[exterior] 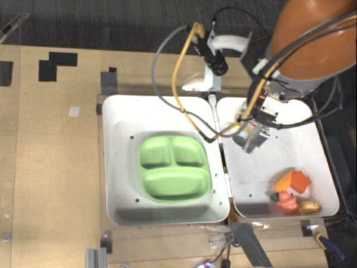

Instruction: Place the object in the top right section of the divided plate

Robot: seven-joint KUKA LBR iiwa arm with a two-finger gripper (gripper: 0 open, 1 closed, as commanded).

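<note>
Grey metal gripper (252, 139) hung over the right bin (312, 119), nothing visibly between its fingers.

Whether those fingers stood wide or narrow could not be told. The objects, an orange block (295, 181), a pink piece (286, 201) and a yellowish one (308, 207), lay clustered in that bin's near right corner, apart from the gripper. In the left bin (120, 121) the green divided plate (174, 167) sat with its top right section (188, 152) bare, so picking and placing both seemed left.
</note>
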